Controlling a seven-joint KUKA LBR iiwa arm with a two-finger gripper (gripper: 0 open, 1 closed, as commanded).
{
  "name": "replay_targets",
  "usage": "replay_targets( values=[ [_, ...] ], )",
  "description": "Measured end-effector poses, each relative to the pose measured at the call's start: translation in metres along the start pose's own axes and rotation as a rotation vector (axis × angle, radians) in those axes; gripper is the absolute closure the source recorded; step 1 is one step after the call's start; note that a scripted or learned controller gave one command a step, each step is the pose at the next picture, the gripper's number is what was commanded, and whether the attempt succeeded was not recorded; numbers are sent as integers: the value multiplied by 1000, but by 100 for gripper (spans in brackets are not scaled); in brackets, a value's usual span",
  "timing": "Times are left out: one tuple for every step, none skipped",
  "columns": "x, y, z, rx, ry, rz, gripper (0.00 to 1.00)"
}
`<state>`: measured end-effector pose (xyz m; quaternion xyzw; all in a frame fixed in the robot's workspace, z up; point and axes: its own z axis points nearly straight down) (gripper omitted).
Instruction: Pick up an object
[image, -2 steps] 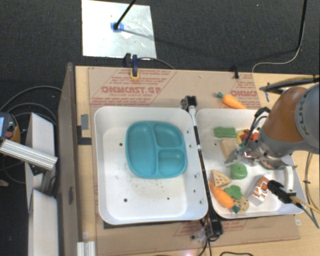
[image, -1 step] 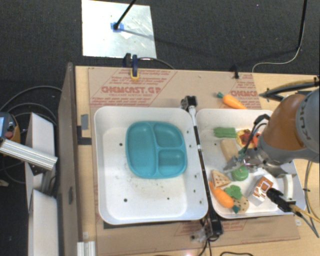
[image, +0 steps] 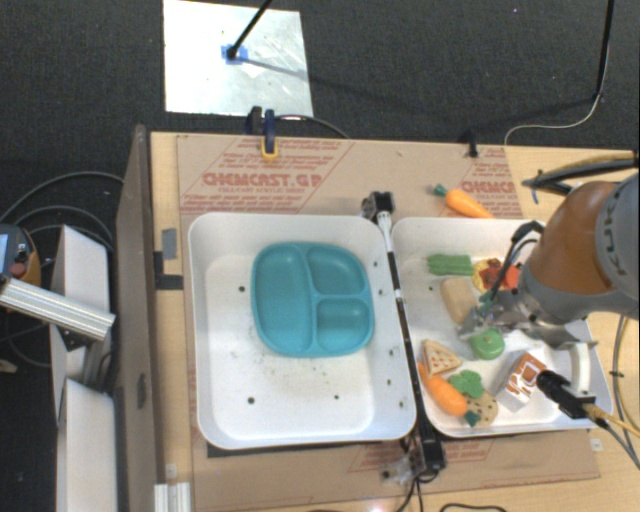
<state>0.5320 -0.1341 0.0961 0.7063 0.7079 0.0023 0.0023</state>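
Note:
The right bin (image: 570, 420) holds several toy foods. My gripper (image: 483, 320) hangs low in the middle of it, just above a round green piece (image: 488, 346) and right of a beige piece (image: 457, 296). A long green piece (image: 450, 264) and a red and yellow piece (image: 490, 272) lie toward the back. At the front are a sandwich wedge (image: 438, 356), a carrot (image: 446, 394), a small green broccoli (image: 466, 381), a cookie (image: 484, 408) and a white and orange carton (image: 517, 381).
The left bin (image: 225, 400) carries a teal divided plate (image: 311, 298). A second carrot (image: 465, 204) lies on the cardboard behind the right bin. The divider (image: 396, 300) between the bins runs just left of the toys. My arm (image: 585, 250) covers the bin's right side.

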Motion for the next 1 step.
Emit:
replay_targets(
  values=[
    [75,48,-94,-7,2,-11,100]
  ],
)
